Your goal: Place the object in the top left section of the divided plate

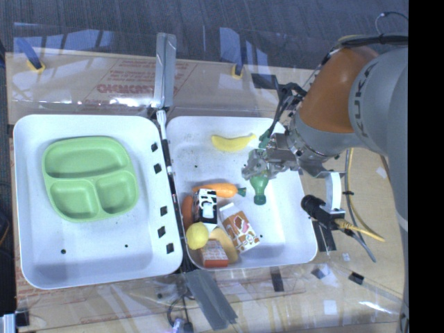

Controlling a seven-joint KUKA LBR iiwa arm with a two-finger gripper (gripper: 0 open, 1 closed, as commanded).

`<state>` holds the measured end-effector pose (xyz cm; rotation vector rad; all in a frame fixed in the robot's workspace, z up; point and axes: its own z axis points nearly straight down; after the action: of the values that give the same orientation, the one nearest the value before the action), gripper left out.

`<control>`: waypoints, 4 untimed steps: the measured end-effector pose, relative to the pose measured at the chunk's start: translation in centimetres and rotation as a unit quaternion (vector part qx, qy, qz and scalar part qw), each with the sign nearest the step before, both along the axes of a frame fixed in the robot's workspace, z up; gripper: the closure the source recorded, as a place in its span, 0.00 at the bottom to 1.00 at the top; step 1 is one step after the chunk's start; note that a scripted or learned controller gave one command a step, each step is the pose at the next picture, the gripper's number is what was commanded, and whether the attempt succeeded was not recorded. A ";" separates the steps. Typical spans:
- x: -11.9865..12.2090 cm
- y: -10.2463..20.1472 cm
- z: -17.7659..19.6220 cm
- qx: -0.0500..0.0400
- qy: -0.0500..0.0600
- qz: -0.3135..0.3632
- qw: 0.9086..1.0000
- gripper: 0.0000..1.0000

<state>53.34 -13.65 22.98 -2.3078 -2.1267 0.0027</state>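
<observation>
Two white bins are being seen side by side: the left bin (41,255) at nine o'clock and the right bin (291,241) at three o'clock. One green divided plate (89,177) with three sections is being borne by the left bin. In the right bin, one banana (232,142) at twelve o'clock, one carrot (220,191), one lemon (197,236), one small carton (240,230) and one green bottle (259,187) are being counted. Further items at six o'clock are overlapped and cannot be counted.
</observation>
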 end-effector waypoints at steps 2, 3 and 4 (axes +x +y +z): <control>1.1 6.0 -2.7 -0.001 0.002 -0.085 0.996 1.00; -1.4 11.6 -4.0 0.000 0.002 0.083 0.997 1.00; -0.6 15.0 -3.9 -0.001 0.000 0.048 0.999 1.00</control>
<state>52.74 1.38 19.09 -2.2041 -2.2363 0.0035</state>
